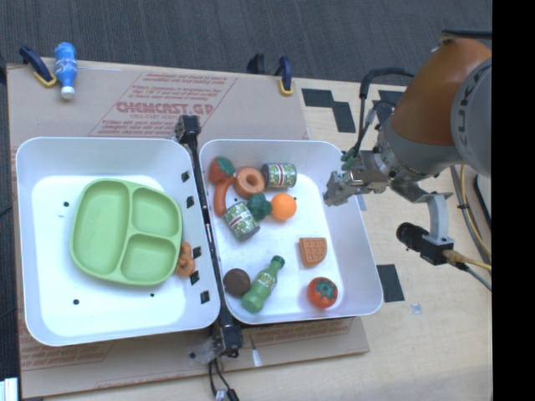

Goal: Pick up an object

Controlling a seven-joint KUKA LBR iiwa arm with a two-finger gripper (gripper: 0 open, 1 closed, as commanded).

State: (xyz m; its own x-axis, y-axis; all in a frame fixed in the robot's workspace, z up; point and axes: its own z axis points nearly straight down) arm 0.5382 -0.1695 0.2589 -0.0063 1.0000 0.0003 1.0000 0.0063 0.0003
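The right bin [355, 241] holds several toy foods: a doughnut [249, 180], a can [281, 175], a second can [241, 221], an orange [283, 207], a carrot [221, 195], a waffle [313, 251], a tomato [322, 291], a green bottle [263, 284] and a brown ball [236, 281]. My gripper [337, 188] hangs over the bin's right rim, to the right of the orange and above the waffle. Nothing shows between its fingers.
The left bin [42, 299] carries a green divided plate [126, 231], with a small orange piece [185, 260] at its right edge. A blue bottle [65, 68] and clamps lie on the cardboard at the back. A black divider [199, 215] runs between the bins.
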